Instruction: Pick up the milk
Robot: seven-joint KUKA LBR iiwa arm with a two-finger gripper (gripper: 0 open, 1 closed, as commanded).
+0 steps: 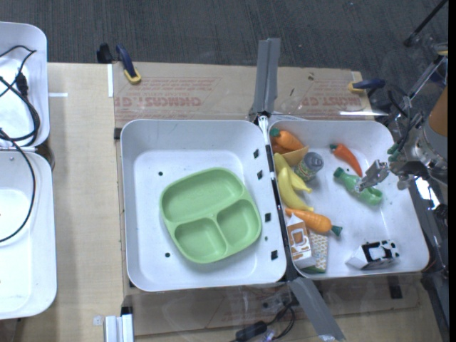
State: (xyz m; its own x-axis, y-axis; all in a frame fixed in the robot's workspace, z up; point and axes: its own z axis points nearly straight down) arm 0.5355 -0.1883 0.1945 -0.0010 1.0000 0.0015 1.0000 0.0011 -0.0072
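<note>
Milk [372,255] lies tipped in the right bin's [410,212] near corner, well below the jaws, which hover over a green bottle [360,188]; their state I cannot tell.

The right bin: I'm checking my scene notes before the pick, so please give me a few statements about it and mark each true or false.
1. The milk carton lies in the near right corner of the right bin. True.
2. The tool is over the milk carton. False: it is over the green bottle, farther back in the bin.
3. The green tray sits in the left bin. True.
4. The bananas lie against the bin's right wall. False: they lie near its left wall, by the can.
5. Only one carrot is in the bin. False: one carrot lies near the back, another carrot below the bananas.
</note>
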